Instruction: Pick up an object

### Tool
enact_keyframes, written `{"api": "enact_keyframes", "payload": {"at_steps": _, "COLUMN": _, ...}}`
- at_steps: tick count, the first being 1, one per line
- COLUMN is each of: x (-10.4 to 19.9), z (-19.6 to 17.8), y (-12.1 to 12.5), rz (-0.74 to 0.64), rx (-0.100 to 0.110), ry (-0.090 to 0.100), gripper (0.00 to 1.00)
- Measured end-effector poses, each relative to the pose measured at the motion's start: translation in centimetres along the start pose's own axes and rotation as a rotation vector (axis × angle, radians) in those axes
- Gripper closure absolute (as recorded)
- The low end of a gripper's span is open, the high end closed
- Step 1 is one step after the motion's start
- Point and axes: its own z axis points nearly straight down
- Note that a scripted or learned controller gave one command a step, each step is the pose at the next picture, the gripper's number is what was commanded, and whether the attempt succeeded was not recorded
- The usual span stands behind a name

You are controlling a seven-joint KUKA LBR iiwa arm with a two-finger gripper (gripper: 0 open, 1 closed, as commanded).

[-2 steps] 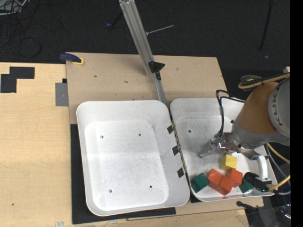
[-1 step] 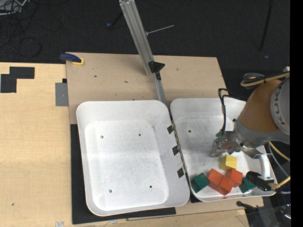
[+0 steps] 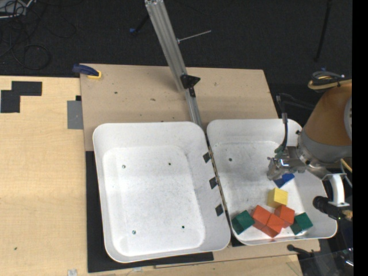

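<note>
The jaws [image 3: 280, 167] hang low in the right bin [image 3: 247, 137], right over a blue block [image 3: 284, 179] that pokes out just beneath them on the near side. From this angle I cannot tell whether they are spread or clenched, nor whether the blue block sits between them or merely under them; the metal there is a small bright blur.

If the blue block is the target, the thing to get right is centring: it looks offset toward the front of the bin, so I would want the jaws brought squarely over it before closing, with the fingers going down on two flat faces, not a corner. It appears to lie tilted, which could make it twist or squirt out under a squeeze. A straight, slow lift afterwards would show at once whether the grip took.

Just beyond the blue one is a yellow block [image 3: 279, 196], close enough that a careless descent might nudge it. Farther toward the front wall lies a huddle of orange blocks [image 3: 270, 218] with a green block [image 3: 242, 221] on its left and another green block [image 3: 301, 222] on its right; these are packed tight and would be harder picks.

The left bin [image 3: 115, 148] sits alongside on the bench [image 3: 230, 91], and a metal rail [image 3: 167, 36] slants up behind both.
</note>
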Motion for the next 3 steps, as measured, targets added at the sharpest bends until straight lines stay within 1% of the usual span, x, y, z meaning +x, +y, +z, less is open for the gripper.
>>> {"api": "enact_keyframes", "payload": {"at_steps": 1, "x": 0.5, "z": -4.6, "y": 0.6, "rz": -0.004, "rx": 0.0, "ry": 0.001, "gripper": 1.0}}
{"api": "enact_keyframes", "payload": {"at_steps": 2, "x": 0.5, "z": -8.8, "y": 0.5, "rz": -0.004, "rx": 0.0, "ry": 0.0, "gripper": 1.0}}
{"api": "enact_keyframes", "payload": {"at_steps": 3, "x": 0.4, "z": -11.0, "y": 0.5, "rz": -0.005, "rx": 0.002, "ry": 0.001, "gripper": 1.0}}
